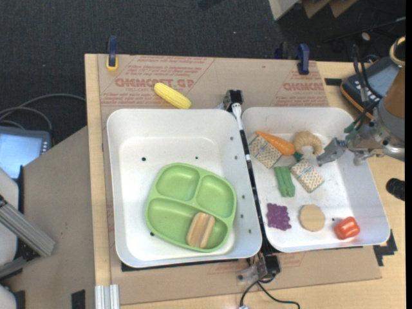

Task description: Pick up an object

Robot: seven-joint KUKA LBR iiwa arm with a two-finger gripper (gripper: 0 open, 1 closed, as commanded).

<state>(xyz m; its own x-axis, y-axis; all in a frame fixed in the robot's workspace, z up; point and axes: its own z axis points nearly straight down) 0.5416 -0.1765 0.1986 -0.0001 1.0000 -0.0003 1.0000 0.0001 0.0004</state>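
Corn: one yellow corn cob (172,96) lies on the bench board, outside both bins, at about 12 o'clock from the left bin.
Left bin: one white bin (129,172) holding one green divided plate (190,206) in its lower middle.
Plate compartments: three, two small at the top and one long at the bottom.
Hot dog: one hot dog in a bun (200,230) rests in the long bottom compartment, at about 5 o'clock on the plate.
Right bin: one white bin (370,192) touching the left bin along their shared edge; it holds eight items.
Carrot: one orange carrot (275,142) at about 10 o'clock in the right bin.
Patterned blocks: two; one (262,152) just below the carrot and touching it, one (307,175) near the bin's centre.
Green piece: one long green vegetable piece (284,180) between the two blocks.
Croissant: one curved tan pastry (308,141) at about 12 o'clock, just beside the carrot tip.
Grapes: one purple bunch (279,216) at about 7 o'clock.
Cookie: one round tan disc (313,218) at about 6 o'clock.
Red item: one red-orange pepper-like piece (347,228) at about 5 o'clock.
Gripper: one gripper (333,152) over the right bin at about 2 o'clock, just right of the croissant; nothing is seen between its fingers, and whether they stand apart or together cannot be told.
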